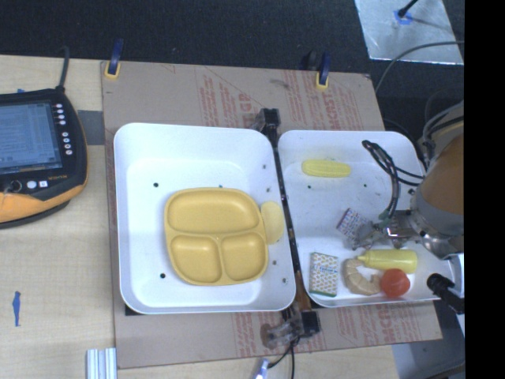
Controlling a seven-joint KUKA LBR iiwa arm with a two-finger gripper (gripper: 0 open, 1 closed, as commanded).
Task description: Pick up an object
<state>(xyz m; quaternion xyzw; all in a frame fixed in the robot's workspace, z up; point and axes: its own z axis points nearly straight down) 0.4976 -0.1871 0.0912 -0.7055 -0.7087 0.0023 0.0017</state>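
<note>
My gripper is low over the middle of the right bin, reaching in from the arm at the right edge. Just below it lies a yellow squeeze bottle on its side. A red tomato and a tan bread piece sit at the bin's front, with a small patterned packet to their left. A yellow corn cob lies near the back of the bin. I see nothing clearly held by the gripper.
The left bin holds a yellow divided plate and a small pale yellow piece by its right wall. A tablet controller rests on the bench at far left. Black cables loop over the right bin.
</note>
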